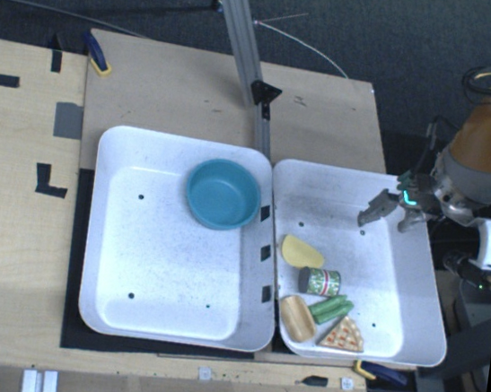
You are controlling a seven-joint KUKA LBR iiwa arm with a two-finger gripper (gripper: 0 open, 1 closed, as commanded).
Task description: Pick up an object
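Observation:
My gripper (389, 216) hangs over the right bin's (418, 260) upper right part, fingers spread apart and open, with nothing between them. Below it and to the left lie the bin's objects in a cluster: a yellow rounded piece (300, 252), a small can (320, 282) on its side, a green cucumber-like piece (331, 309), a bread roll (296, 317) and a pizza slice (344, 336). The gripper is well apart from all of them. A blue bowl (222, 194) sits upright in the left bin (129, 247), at its upper right.
A grey metal bar (245, 46) runs diagonally from the top down to the divide between the bins. The arm's orange band (488, 134) is at the right edge. Black tape marks dot the wooden bench (18, 140) at the left.

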